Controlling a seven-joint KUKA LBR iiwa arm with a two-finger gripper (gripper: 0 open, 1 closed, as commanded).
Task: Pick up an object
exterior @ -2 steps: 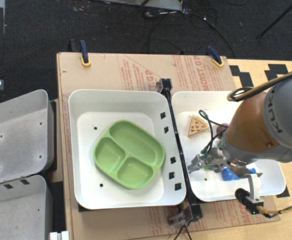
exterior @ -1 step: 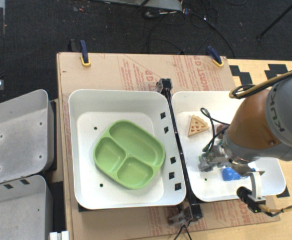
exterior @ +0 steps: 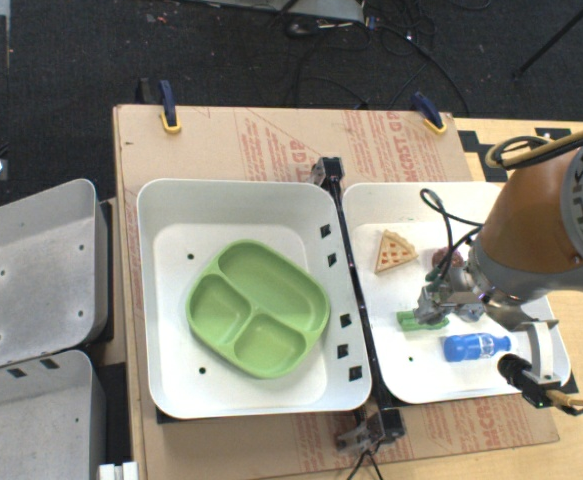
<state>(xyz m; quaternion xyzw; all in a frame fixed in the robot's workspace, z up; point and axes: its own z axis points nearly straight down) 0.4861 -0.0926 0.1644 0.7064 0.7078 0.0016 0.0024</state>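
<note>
**Arm reaching down over the right bin**

The gripper [exterior: 433, 308] is hanging low in the right bin [exterior: 391, 378], right over a small green piece [exterior: 409, 319], probably to line up a grab. Its grip state cannot be told. A blue bottle [exterior: 476, 347] is lying just beside it; a pizza slice [exterior: 394, 251] is sitting nearby. A green tray [exterior: 258, 309] is resting in the left bin [exterior: 161, 268].
</note>
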